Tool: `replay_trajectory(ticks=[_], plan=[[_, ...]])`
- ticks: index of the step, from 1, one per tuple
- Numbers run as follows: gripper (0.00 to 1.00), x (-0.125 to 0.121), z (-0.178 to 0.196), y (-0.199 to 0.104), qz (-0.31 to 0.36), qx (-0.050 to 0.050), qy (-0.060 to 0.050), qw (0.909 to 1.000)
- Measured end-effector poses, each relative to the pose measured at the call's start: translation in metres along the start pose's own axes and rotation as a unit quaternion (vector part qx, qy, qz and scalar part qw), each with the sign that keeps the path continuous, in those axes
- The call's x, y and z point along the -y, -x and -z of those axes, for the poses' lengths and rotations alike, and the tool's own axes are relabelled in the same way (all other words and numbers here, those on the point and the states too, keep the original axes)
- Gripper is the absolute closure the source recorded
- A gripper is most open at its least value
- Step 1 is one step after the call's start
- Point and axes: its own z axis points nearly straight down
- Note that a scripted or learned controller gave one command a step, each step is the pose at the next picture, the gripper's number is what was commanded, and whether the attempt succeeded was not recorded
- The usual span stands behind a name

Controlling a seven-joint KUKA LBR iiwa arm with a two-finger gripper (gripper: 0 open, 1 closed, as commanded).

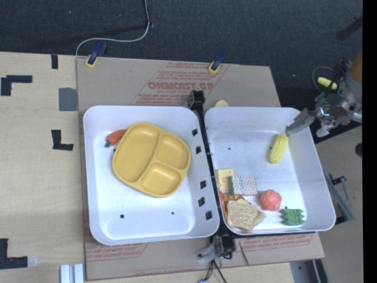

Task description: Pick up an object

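Dark carpet is showing behind a wooden bench (35,205), which is carrying a cardboard sheet (177,84) with two white bins side by side. The left bin (100,217) is holding a yellow divided plate (151,158) near its middle, with an orange carrot (115,137) peeking out at the plate's upper left edge.

The right bin (306,175) is holding the small pieces: a corn cob (278,148) lying near the upper right corner, a cluster toward the lower left corner made up of a yellow block (224,177), a patterned cracker (244,186) and a slice of bread (242,214), then a red ball-like item (270,199) and a green toy (293,216) along the lower edge.

The arm is reaching in over the bin's upper right corner. The gripper (297,125) is hanging just beside the top end of the corn cob, not visibly touching it. I cannot tell how it is set; it is too small and blurred.

Judgement: the approach step is in hand and nothing is being grasped yet. The corn cob looks the likely target. The next move is calling for centring over the cob, aligning across its narrow width, and descending before closing.
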Motion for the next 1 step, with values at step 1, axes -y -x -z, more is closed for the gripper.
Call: replay_trajectory(ticks=[1], plan=[[0.00, -0.0257, -0.1450, 0.0033, 0.001, -0.001, -0.004, 1.0000]])
